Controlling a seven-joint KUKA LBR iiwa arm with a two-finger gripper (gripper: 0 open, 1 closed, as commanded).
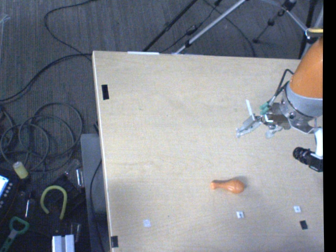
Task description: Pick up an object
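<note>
Reaching in from the right edge of the surface (157, 114), the grey arm (310, 83) with its orange band carries the gripper (251, 118) above bare board, roughly midway between the far and near edges. The two thin fingers (249, 109) stand spread apart, and nothing lies between them. The task's thing, a small orange object (229, 185) with a rounded body and a narrower neck pointing toward the left edge, rests flat on the surface nearer the near edge, well apart from the gripper and slightly toward the left of it. A few small square markers (240, 214) sit along the near edge, and a dark tab (105, 92) marks the left edge close to the far corner. Cables (42, 130) and tools lie on the floor beyond the left edge.

Judged from this arrangement, the step in hand is the approach: no grasp has yet been made. The next move calls for carrying the gripper toward the near edge until it stands over the orange object, turning the fingers to straddle the rounded body across its narrow width, then lowering and closing.
</note>
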